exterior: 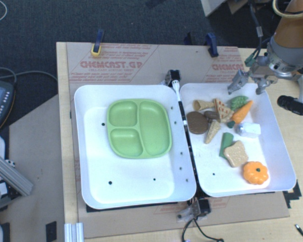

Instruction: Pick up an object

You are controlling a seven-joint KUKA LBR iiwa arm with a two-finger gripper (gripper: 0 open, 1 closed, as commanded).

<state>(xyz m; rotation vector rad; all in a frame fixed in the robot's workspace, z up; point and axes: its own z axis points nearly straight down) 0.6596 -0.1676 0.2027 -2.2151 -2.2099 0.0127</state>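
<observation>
Carrot (242,112): orange, tapered, lying tilted among toys.

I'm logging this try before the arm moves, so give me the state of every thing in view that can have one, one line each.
gripper: open, above the right bin's far edge, holding nothing
green plate: lying flat in the left bin, compartments bare
carrot: lying tilted among the other toy foods
pumpkin: upright near the right bin's near corner
toast slice: lying flat
</observation>
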